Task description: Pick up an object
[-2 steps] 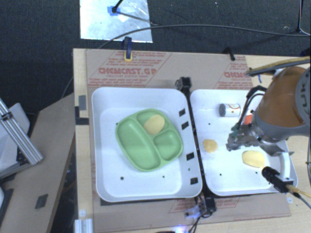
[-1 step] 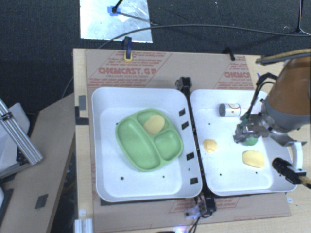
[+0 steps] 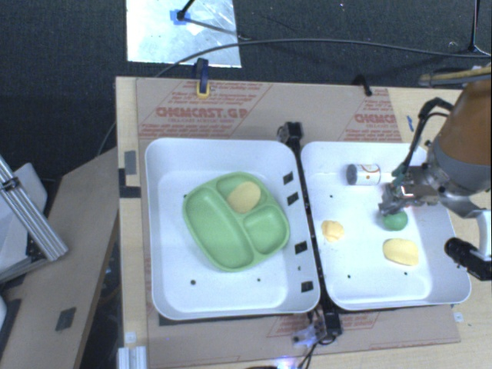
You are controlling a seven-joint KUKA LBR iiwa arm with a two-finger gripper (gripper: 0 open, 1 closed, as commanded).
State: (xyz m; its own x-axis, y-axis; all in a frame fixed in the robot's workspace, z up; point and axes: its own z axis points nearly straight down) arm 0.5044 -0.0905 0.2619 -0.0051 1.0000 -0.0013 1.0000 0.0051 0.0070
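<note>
A: Gripper [image 3: 397, 203] sits low in the right bin [image 3: 369, 294], near its right edge, directly over the green ball [image 3: 395, 221].

B: Fingers?

A: Cannot tell whether apart or together; the ball shows just beneath them.

B: Handling?

A: Probably light, smooth, apt to roll. Pinch across its middle.

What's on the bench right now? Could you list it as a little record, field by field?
left bin: holds a green divided plate with a yellow piece in one compartment
right bin: small grey and white can lying on its side, small yellow piece, larger yellow piece, green ball
gripper: over the right bin, just above the green ball
grasp: cannot tell
</note>
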